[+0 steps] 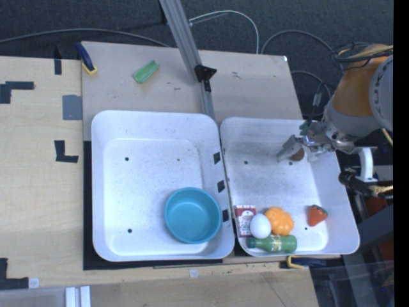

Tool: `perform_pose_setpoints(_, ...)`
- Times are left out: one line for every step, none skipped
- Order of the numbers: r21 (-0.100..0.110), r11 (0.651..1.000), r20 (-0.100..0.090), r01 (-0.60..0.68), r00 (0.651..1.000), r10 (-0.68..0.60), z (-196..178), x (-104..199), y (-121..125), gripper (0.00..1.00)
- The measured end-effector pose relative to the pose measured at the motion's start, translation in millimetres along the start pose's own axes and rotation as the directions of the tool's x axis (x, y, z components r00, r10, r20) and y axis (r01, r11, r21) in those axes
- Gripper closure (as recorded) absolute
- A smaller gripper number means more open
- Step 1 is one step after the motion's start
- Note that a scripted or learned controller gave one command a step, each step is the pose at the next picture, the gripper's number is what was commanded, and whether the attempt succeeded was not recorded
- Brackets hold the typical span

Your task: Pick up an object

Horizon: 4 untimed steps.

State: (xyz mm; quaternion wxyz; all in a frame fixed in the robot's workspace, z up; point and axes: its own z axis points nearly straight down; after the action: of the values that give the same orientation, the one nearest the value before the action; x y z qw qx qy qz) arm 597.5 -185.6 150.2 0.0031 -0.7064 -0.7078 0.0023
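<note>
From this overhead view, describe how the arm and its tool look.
The arm is rounded and grey, with a broad orange band above the wrist. The tool at its end is small, dark grey and metallic, with pale fittings where it joins the wrist.

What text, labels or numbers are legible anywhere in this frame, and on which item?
No text can be read.
Red carton in the right bin: has a printed face, too small and blurred to read.
Green bottle: a yellowish band around it, no letters resolvable.
Blue bowl, green block: no markings seen.
</note>
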Motion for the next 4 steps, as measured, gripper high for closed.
perform_pose_setpoints(-0.001,1.0,0.001,0.0,1.0,0.0,47.0,-1.2,-8.0,0.0)
perform_pose_setpoints(-0.005,1.0,0.001,0.001,1.0,-0.001,34.1,-0.5,-6.7,1.0)
perform_pose_setpoints(-0.01,1.0,0.002,0.0,1.0,0.001,-8.3,-1.6,-4.5,1.0)
perform_pose_setpoints(-0.012,1.0,0.002,0.0,1.0,0.0,-66.1,3.3,-11.9,1.0)
